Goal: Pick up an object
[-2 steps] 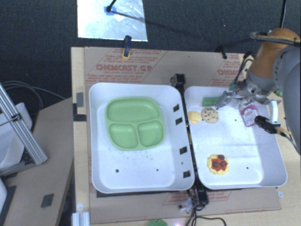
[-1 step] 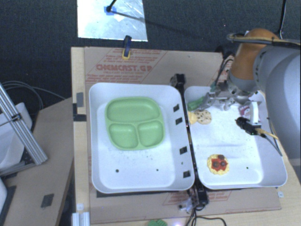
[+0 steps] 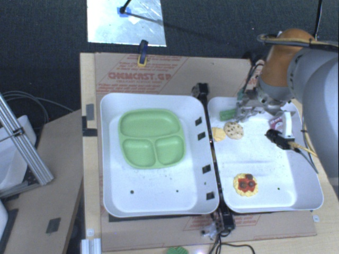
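The tool point(image 3: 244, 111) hangs low over the back of the right bin point(image 3: 304, 192), just above a cookie point(image 3: 233, 129); whether it is spread or pinching, I cannot tell. A small pizza point(image 3: 245, 184) lies nearer the front. A green tray point(image 3: 151, 138) sits in the left bin point(image 3: 114, 194).

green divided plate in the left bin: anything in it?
Empty. All three compartments of the green divided plate show bare green; it lies flat in the left bin.

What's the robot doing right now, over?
Gripper low in the right bin, back corner, over a green piece. Cookie beside it, untouched. Pizza toy near front. Green tray in the left bin. Nothing blocking.
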Action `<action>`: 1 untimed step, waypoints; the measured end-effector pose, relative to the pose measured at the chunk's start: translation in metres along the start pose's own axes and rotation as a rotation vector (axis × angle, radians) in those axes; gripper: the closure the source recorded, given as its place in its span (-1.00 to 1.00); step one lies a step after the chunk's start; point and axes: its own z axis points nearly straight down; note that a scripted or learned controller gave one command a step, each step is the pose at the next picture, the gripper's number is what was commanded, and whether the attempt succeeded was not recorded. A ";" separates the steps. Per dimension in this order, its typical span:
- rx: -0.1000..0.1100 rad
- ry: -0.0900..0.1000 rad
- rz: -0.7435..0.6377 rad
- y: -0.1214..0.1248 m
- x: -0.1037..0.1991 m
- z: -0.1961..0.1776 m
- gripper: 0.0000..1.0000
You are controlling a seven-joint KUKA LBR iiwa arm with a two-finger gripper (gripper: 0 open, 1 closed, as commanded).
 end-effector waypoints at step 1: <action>0.004 -0.003 0.000 -0.001 -0.002 0.000 -1.00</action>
